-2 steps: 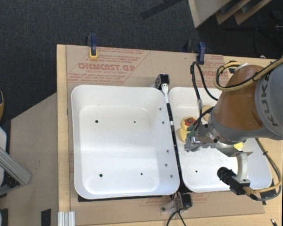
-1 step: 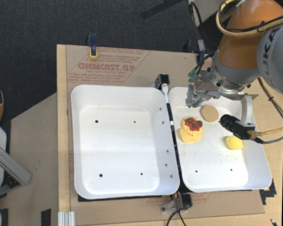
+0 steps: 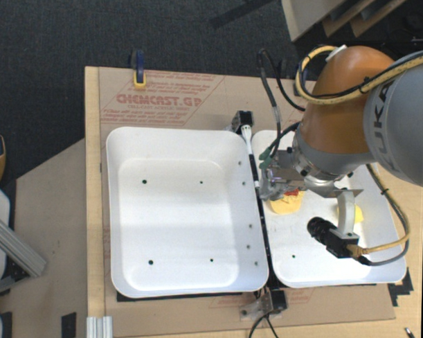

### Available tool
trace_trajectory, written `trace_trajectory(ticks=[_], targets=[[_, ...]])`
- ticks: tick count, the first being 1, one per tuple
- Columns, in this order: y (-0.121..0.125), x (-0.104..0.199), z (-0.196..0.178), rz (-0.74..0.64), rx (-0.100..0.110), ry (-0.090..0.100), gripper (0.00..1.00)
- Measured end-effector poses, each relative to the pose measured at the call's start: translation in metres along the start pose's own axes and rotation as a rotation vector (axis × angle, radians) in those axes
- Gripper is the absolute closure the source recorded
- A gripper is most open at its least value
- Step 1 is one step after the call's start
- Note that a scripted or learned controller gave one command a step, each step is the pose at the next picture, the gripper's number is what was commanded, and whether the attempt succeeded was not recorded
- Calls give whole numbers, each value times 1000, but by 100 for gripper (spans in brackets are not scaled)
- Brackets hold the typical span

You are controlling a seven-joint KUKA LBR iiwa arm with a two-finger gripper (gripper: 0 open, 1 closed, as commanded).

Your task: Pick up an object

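Note:
My gripper hangs low over the left part of the right bin, close to the wall between the two bins. Just beneath and to its right lies a flat yellow object with an orange-red patch, partly hidden by the gripper. It looks to be touching or almost touching the gripper's tip. Another yellow piece lies further right in the same bin, half covered by a white strip on the arm. The arm's grey and orange wrist hides the back of that bin.
The left bin sits beside it, with a black-edged divider where the two meet. A black connector with a cable hangs off the arm over the right bin. Both bins rest on a cardboard sheet with a blue clamp.

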State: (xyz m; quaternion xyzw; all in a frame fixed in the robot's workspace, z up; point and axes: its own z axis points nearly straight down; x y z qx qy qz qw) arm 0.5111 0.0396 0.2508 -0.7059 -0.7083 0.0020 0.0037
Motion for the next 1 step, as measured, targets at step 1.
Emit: trace_trajectory(ticks=[1], targets=[[7, -23, -223, 3, -30, -1, 100]])
